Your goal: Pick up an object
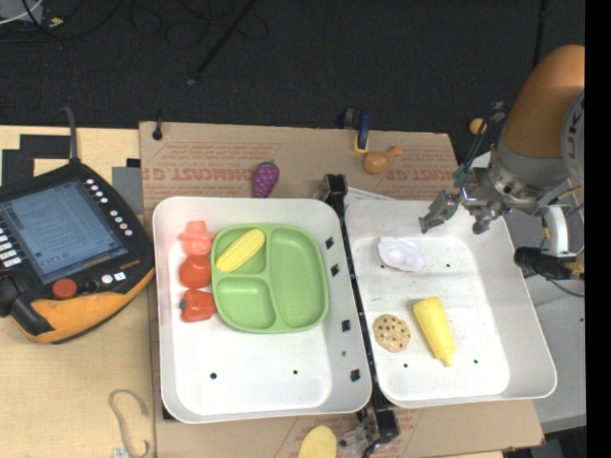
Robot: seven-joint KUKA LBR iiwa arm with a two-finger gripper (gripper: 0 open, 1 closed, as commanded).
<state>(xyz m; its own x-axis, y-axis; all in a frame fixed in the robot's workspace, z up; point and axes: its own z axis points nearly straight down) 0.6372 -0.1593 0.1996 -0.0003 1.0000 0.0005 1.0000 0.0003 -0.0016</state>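
Note:
My gripper [460, 212] hangs above the far edge of the right bin [496, 375], its two fingers spread apart with nothing between them. Below and left of it a white crumpled object [401, 253] lies in that bin. A yellow mustard bottle [434, 328] and a cookie [390, 332] rest nearer the front. In the left bin [248, 389] a green divided plate [272, 280] carries a corn cob [238, 249]. Red and pink toy foods [195, 273] line up to the plate's left.
A tablet pendant [62, 246] lies on the bench at the left. A purple grape toy [264, 177] and an orange pear-like toy [380, 159] sit on the cardboard behind the bins. A yellow object [318, 442] rests in front of the bins.

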